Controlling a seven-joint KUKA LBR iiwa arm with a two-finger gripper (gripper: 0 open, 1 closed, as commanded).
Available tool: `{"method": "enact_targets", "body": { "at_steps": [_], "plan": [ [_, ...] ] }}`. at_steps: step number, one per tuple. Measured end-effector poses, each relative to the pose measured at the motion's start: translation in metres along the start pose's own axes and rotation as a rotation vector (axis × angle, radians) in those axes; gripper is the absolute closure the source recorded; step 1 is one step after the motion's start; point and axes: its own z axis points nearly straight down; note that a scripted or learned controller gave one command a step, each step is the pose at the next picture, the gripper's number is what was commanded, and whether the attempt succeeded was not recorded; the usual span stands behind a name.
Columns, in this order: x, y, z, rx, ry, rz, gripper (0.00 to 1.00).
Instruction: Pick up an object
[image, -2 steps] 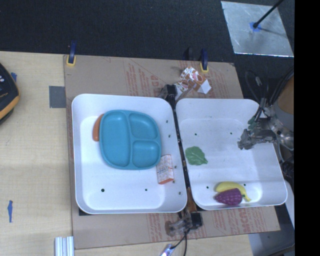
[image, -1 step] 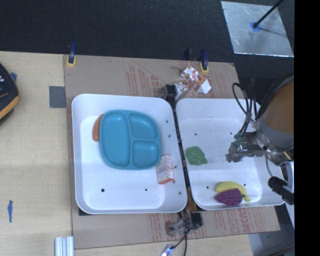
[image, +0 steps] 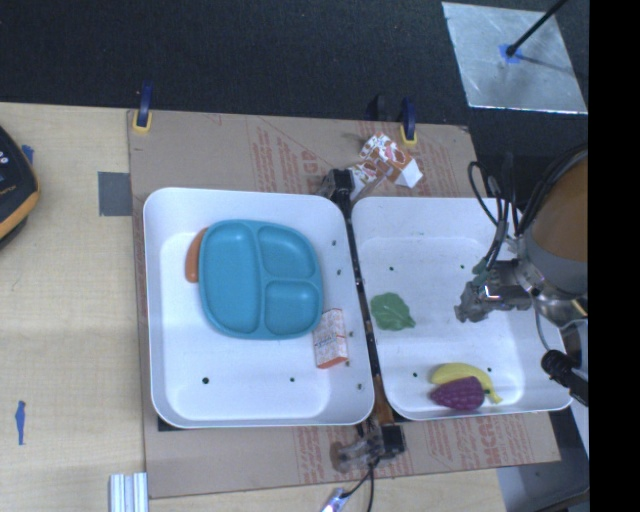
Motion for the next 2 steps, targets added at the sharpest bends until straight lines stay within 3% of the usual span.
{"method": "enact_targets", "body": {
  "at_steps": [1, 2],
  "plan": [
    [0.000, 0.000, 0.000, 0.000, 0.000, 0.000, 0.00],
    [-0.060, 0.045, -0.060, -0.005, 0.000, 0.005, 0.00]
  ]
}}
